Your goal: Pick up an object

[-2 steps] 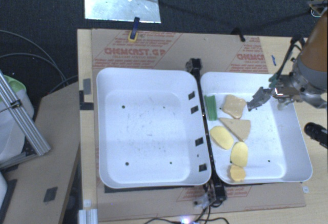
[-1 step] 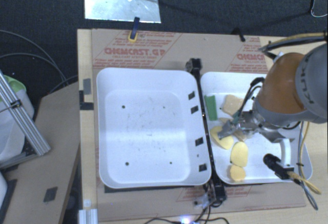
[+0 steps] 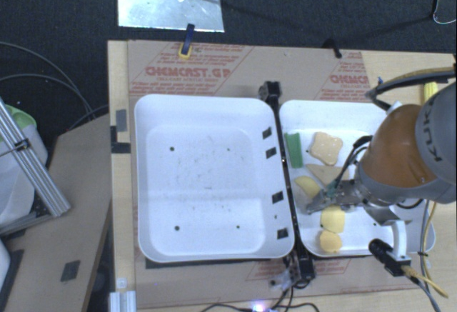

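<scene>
Right now gripper, grip state unclear, hovers just above yellow round obj.

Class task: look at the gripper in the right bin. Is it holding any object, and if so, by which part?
It cannot be told. The gripper sits low in the right bin among the pale yellow pieces, but nothing is clearly seen in its grip.

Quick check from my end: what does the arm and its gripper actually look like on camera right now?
The arm is grey with a broad, rounded orange band above the wrist and dark lettering on its grey shell. The gripper is a slim dark metal piece. Dark cables loop along the arm.
</scene>
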